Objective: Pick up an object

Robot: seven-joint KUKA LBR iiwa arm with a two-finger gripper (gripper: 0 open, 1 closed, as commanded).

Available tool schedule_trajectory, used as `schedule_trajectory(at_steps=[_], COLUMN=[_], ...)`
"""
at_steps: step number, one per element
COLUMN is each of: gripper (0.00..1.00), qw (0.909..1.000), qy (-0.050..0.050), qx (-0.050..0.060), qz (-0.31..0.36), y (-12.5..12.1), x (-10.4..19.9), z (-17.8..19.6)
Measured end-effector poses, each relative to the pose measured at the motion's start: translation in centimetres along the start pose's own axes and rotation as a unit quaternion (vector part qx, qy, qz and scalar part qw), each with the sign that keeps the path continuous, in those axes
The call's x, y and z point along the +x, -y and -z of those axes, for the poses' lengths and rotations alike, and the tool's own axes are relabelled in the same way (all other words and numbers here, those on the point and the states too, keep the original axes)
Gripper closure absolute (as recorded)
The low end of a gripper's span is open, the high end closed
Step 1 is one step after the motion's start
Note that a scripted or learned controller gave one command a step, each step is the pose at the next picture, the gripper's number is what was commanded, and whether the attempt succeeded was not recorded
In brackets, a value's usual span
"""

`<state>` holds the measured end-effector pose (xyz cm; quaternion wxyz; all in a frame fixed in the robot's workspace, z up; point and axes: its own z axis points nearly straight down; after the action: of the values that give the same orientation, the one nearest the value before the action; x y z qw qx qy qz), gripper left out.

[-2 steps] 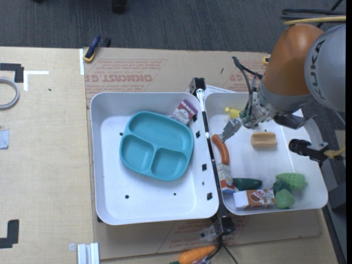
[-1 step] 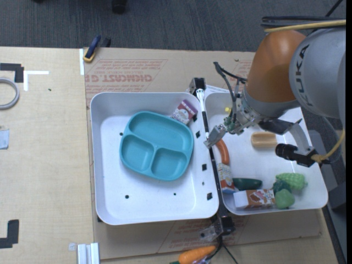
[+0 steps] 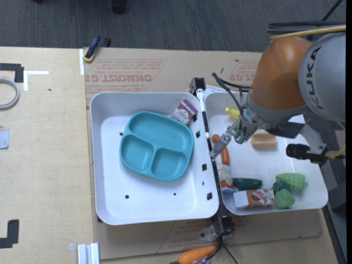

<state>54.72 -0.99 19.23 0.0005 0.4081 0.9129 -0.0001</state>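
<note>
White bins: 2, left [image 3: 104,164] and right [image 3: 308,199] | teal divided plate [image 3: 157,146]: 1 | small printed packet [image 3: 184,112]: 1 | tan block [image 3: 264,141]: 1 | green leafy pieces: 2 [image 3: 291,180] [image 3: 284,198] | dark green vegetable [image 3: 247,183]: 1 | orange-and-white box [image 3: 256,198]: 1 | carrot on bench [image 3: 197,253]: 1

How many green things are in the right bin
3, maybe more under the arm. A dark green vegetable lies near the bin's middle front, a light green bumpy item sits toward the right edge, and a rounder green piece is just in front of it.
</note>
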Motion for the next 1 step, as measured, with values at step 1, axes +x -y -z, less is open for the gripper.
schedule_trajectory(at_steps=[1], gripper=[0.0], qw=[1.0], qy=[0.0], qx=[0.0], qz=[0.0], y=[0.0], x=[0.0], z=[0.0])
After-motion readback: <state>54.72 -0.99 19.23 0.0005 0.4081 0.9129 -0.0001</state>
